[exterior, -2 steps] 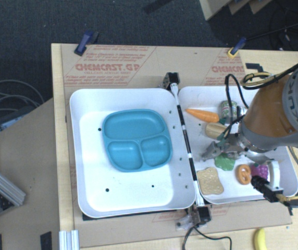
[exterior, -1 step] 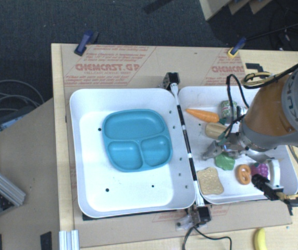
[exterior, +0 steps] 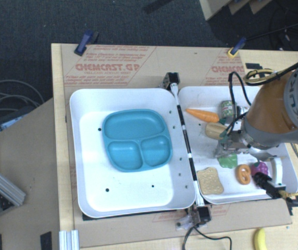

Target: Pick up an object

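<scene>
My gripper (exterior: pixel 226 149) is low in the right bin (exterior: pixel 201 99), near its middle, with the grey arm and its orange band coming in from the right. A small green piece (exterior: pixel 227 161) lies right beneath its tip, touching or nearly so. A beige roll-shaped piece (exterior: pixel 213 130) rests just up and left of the gripper. An orange carrot (exterior: pixel 202 115) lies at the back, beside a greenish can (exterior: pixel 227 108). An orange piece (exterior: pixel 243 174) and a purple piece (exterior: pixel 262 167) sit front right. A tan cracker slice (exterior: pixel 210 180) lies at the front left.
The left bin (exterior: pixel 86 191) holds a blue divided plate (exterior: pixel 137 139) in its middle. A black-clipped divider (exterior: pixel 183 134) separates the two bins. The arm covers the right bin's right side. A yellow thing (exterior: pixel 260 239) lies off the bench's front.
</scene>
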